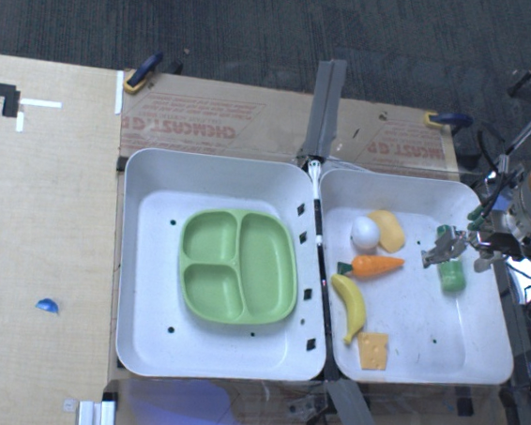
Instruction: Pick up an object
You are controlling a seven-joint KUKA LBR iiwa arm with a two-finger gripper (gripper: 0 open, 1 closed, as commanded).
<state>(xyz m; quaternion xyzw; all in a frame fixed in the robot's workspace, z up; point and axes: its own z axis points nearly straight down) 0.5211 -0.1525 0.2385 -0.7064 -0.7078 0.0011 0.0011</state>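
My gripper [459, 256] hangs over the right side of the right bin [475, 370], open, its two fingers spread apart. A small green object [452, 278] lies on the bin floor just below and between the fingertips; nothing is clamped. Further left in the same bin are a white egg [365, 232], a yellow piece [392, 231], an orange carrot [378, 265], a banana [352, 306] and a yellow-orange block [374, 350].
The left bin [137, 269] holds a green divided plate [239, 266]. A ridge with clips [315, 259] separates the two bins. The arm's body stands at the right edge beside the right bin's wall. Cardboard [218, 122] lies behind the bins.
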